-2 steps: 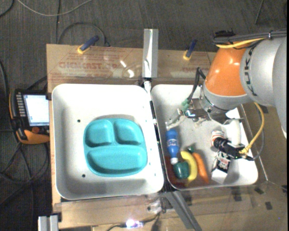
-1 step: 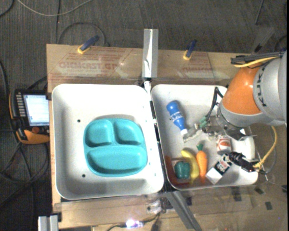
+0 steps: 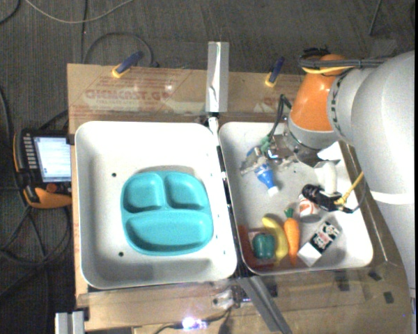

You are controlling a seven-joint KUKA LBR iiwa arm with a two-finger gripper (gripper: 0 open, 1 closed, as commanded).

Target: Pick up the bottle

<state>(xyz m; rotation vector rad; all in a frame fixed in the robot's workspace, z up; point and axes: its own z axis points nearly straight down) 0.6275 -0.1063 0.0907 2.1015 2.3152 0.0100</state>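
The bottle is small, blue and white, and lies in the upper left part of the right bin. My gripper hangs directly over the bottle's upper end, low in the bin, touching it or very nearly so. The arm's orange band sits behind the gripper over the bin's back edge. The view from above does not reveal whether the bottle is between the gripper's tips.
At the right bin's front lie a banana, a carrot, a green pepper and a black-and-white box. A red-and-white item lies mid-bin. The left bin holds a teal divided plate.
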